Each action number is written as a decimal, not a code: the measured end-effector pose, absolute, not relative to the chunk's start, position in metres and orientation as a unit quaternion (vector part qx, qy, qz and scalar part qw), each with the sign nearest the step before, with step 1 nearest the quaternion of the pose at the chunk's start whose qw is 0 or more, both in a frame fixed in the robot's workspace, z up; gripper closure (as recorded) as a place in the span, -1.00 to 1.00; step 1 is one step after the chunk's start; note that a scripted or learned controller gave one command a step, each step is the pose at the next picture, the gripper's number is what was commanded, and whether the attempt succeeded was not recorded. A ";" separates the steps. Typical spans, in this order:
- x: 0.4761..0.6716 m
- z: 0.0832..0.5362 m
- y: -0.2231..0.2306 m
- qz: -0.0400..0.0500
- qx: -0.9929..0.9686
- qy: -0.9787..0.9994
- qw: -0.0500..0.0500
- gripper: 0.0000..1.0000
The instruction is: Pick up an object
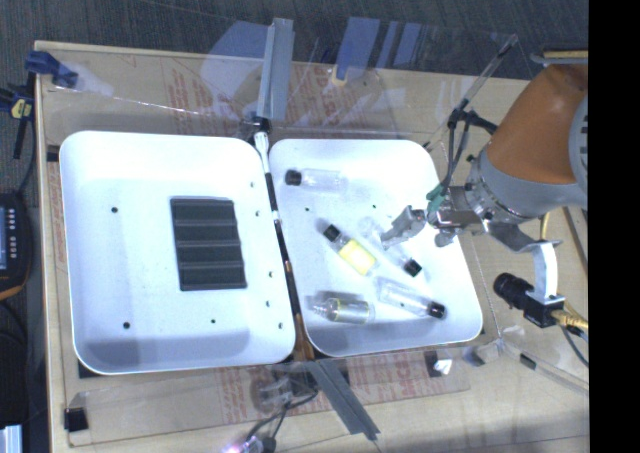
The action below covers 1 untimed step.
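The right bin (300, 241) holds several small bottles. A clear vial (314, 179) with a black cap lies at the back. In the middle, a yellow bottle (351, 251) with a black cap lies at a slant. A clear vial (407, 297) with a black cap lies at the front right, and a clear, olive-tinted bottle (341, 309) lies at the front. My gripper (404, 224) hangs low over the right half of this bin, just right of the yellow bottle and above a small black cap (412, 267). Nothing shows between its fingers.
A black ribbed slab (208, 243) lies flat in the middle of the left bin (100, 201). A grey upright post (273, 71) stands behind the seam between the bins. My arm (535, 156) comes in over the right bin's right rim.
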<state>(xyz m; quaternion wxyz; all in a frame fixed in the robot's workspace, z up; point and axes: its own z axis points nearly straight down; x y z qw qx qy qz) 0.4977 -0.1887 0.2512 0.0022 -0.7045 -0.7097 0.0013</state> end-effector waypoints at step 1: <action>0.534 0.090 -0.197 0.001 -0.665 -0.747 0.002 -1.00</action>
